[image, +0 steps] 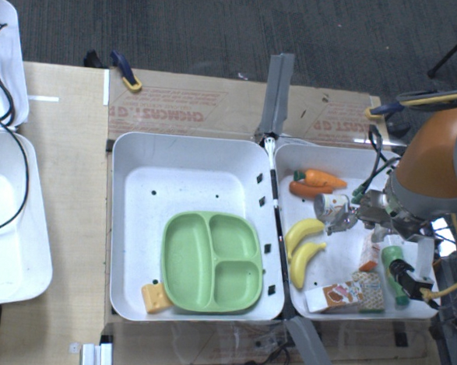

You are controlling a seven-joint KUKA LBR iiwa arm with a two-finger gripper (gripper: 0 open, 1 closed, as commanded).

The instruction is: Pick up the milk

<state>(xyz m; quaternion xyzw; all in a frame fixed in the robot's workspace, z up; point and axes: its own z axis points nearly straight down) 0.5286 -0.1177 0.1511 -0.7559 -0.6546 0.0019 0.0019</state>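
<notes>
Hovering fingers [340,217] beside bananas [302,244], milk [351,294] apart.

arm reaching into the right bin from the right, over a scatter of toy food

the gripper [343,215] sits low in the right bin [307,302], just right of the bananas [302,246] and below the carrot [317,182]. the milk carton [353,294] lies flat nearer the front wall, below the gripper. a green bottle [395,269] lies to its right. well left, the other bin [131,233] holds a green divided plate [211,262] and a cheese wedge [155,297].
</notes>
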